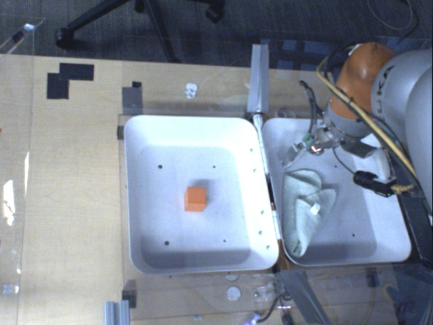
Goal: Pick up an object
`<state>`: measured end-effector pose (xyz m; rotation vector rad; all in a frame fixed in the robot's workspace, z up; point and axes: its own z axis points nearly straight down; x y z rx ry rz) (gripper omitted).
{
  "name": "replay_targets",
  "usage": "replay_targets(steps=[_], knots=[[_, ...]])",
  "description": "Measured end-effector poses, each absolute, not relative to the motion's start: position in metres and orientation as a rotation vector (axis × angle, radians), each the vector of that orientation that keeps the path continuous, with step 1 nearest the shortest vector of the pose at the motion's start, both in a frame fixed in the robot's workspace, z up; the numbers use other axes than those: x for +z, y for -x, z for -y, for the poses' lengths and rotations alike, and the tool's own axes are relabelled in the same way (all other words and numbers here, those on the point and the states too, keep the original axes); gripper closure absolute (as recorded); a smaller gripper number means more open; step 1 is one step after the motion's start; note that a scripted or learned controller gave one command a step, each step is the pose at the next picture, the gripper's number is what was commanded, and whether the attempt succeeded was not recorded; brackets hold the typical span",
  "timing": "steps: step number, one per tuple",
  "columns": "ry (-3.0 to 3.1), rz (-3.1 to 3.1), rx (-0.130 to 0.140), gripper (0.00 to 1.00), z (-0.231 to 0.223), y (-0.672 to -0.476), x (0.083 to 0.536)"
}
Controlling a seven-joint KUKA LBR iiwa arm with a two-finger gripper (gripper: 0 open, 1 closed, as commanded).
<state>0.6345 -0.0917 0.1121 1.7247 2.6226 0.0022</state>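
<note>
An orange cube [195, 199] lies near the middle of the left bin [145, 147]. A crumpled pale green cloth [306, 207] lies in the right bin [385, 239], against its left wall. My gripper [306, 145] hangs over the back left part of the right bin, just above the cloth's far end and apart from the cube. Nothing shows between its tips.
A metal divider post [257, 80] stands at the back between the two bins. Black cables [372, 180] trail from the wrist over the right bin. An office chair base [145, 9] stands on the floor beyond the bench.
</note>
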Motion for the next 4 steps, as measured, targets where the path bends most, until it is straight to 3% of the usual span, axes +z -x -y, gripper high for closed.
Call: replay_targets(steps=[1, 2, 3, 4], knots=[[-1.718, -2.62, 0.007, 1.0, 0.09, -0.637, 0.124], [-1.891, -2.496, 0.011, 1.0, 0.102, -0.637, 0.09], [-1.72, -2.621, 0.005, 1.0, 0.076, -0.617, 0.187], [-1.77, -2.593, 0.003, 1.0, 0.06, -0.604, 0.184]])
